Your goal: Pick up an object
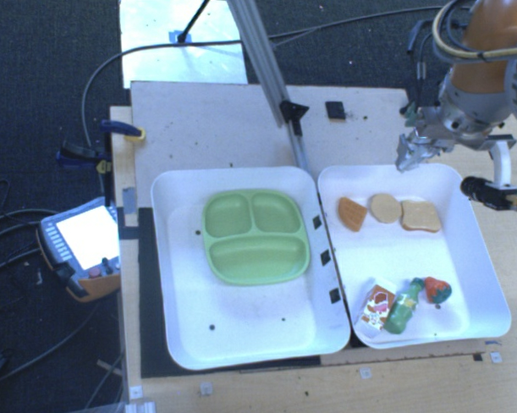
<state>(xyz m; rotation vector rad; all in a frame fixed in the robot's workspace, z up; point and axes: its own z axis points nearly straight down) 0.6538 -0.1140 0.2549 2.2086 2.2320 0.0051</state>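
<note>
White bins loaded, nothing lifted yet

Grey-and-orange arm (481,33) parked high at upper right, gripper (411,152) hanging just over the far rim of the right bin (475,236). Nothing visible between the fingertips. Too small and dark to tell how wide the jaws stand. Judged as the very start: no approach to any one piece, no grasp, no lift.

Candidates all lying in the right bin. Along the far side, a row of three: orange wedge (352,213), round pale biscuit-like piece (384,207), toast-coloured slice (420,215), the last two touching or nearly so, the wedge just beside them. Near the front rim, a tighter cluster: red-and-white packet (377,308), green bottle (403,308) leaning against it, small red-and-green toy (437,290) just beside the bottle's top. Left bin (186,314) carrying a green divided plate (255,236), flat and well apart from the walls.

Left to do: choose a piece, descend, close, raise.

Room: far row closest to the gripper, with bare floor in front of it and behind; likely the easier reach. Middle of the right bin open. Front cluster crowded and pressed toward the rim, leaving little finger space on that side. Black clips (325,257) on the shared wall between bins, and a slanted metal pole (266,57) crossing the back board, worth avoiding on any sweep leftward.
</note>
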